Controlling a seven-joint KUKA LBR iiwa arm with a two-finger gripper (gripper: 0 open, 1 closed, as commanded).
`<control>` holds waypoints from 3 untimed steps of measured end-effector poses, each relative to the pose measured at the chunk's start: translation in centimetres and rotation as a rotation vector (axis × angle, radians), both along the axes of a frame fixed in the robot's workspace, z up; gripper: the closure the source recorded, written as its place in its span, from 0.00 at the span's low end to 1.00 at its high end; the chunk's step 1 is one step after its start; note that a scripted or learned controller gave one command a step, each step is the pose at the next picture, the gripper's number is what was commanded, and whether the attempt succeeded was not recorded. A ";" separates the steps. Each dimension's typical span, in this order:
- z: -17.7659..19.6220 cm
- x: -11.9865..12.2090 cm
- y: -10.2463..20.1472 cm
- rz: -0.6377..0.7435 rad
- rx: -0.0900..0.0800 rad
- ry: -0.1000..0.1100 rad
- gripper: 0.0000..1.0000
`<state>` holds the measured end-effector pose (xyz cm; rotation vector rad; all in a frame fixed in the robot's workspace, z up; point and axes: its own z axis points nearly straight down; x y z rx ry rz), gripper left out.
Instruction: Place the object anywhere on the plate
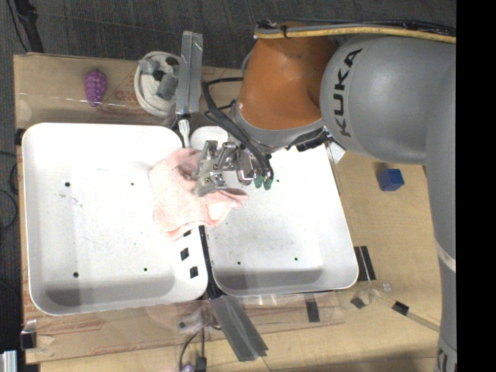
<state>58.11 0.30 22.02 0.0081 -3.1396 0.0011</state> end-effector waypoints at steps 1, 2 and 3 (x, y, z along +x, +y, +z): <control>0.7 -4.0 3.4 0.003 0.000 -0.002 1.00; 0.9 -6.8 7.7 0.003 0.000 0.000 1.00; 0.9 -6.8 7.7 0.003 0.000 0.000 0.00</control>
